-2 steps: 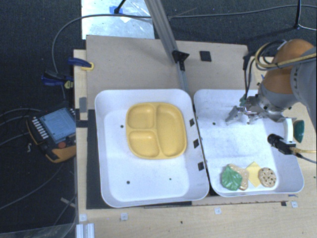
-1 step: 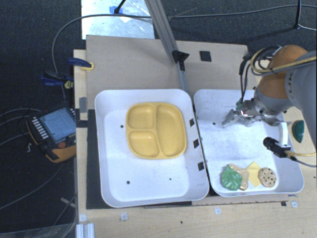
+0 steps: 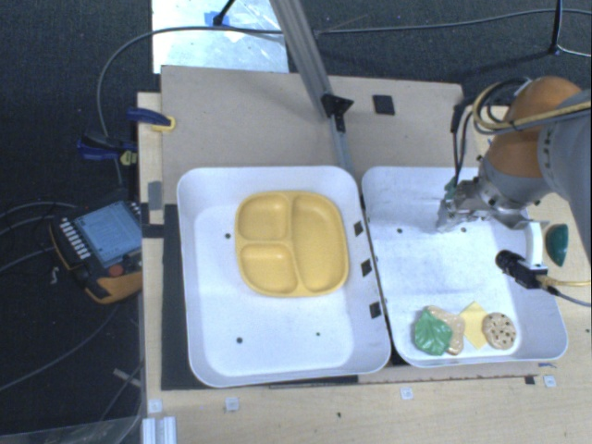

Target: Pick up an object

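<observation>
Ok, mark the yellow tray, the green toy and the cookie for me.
yellow tray (image 3: 292, 243): camera view, middle divider of the tray, left bin.
green toy (image 3: 429, 333): camera view, centre of its leafy top, right bin.
cookie (image 3: 499, 330): camera view, middle of its speckled face.

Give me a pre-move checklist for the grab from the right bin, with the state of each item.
1. Targets in view: ok. A green toy, a yellow wedge and a cookie lie at the near end of the right bin.
2. Targets spaced apart: not ok, they are bunched together.
3. Gripper over a target: not ok, it sits at the bin's far end.
4. Path between them free: ok, bare bin floor.
5. Jaws ready: cannot tell.
6. Yellow tray out of the way: ok, it is in the left bin.
</observation>
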